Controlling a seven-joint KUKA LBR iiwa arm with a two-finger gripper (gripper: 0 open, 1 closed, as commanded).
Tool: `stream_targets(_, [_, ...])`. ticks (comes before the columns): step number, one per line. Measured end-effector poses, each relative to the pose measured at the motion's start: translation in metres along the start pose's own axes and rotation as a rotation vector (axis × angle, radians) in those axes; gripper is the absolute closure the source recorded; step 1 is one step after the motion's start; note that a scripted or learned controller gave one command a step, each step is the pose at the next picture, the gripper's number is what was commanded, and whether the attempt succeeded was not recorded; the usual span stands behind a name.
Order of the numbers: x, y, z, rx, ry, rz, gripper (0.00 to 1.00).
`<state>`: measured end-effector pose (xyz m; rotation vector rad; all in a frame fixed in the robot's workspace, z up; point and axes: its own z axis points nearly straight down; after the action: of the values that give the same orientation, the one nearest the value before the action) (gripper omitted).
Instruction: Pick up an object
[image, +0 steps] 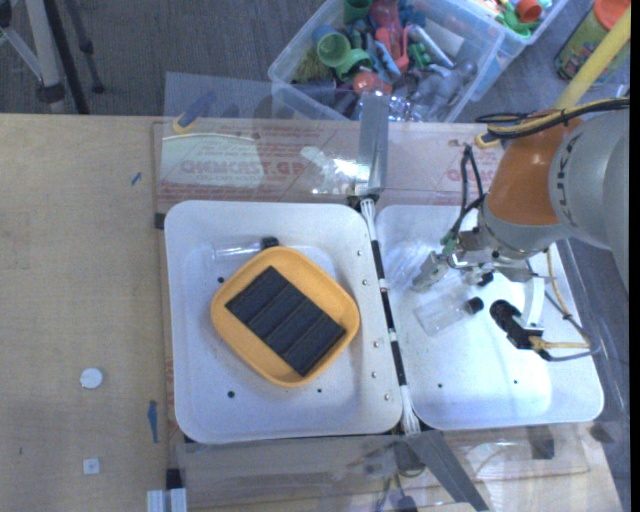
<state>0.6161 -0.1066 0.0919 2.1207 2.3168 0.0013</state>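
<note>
Faint reddish lettering on the cardboard sheet (240, 165) behind the bins is unreadable.

Glossy white plastic bins (190, 300), matt wooden bench (70, 250), yellow plastic tray (330, 290)

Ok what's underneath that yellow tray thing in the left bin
The yellow tray lies on the left bin floor. A small black piece and something clear poke out at its far edge; whatever sits under it is covered.

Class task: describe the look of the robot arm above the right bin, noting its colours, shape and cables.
The arm is rounded and bulky, grey with a broad orange band above the wrist. Thin black and yellow cables loop over the band, with more wires trailing near the small metallic gripper.
</note>
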Motion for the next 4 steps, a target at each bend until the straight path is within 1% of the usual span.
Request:
stream_targets(1, [0.058, 0.057, -0.094, -0.003, -0.001, -0.059, 0.0])
stream_targets(2, [0.024, -0.021, -0.093, 0.001, 0.0, -0.088, 0.0])
stream_targets(3, [0.0, 0.019, -0.005, 0.0, -0.003, 0.017, 0.0])
stream_targets(4, [0.011, -0.012, 0.004, -0.005, -0.002, 0.014, 0.0])
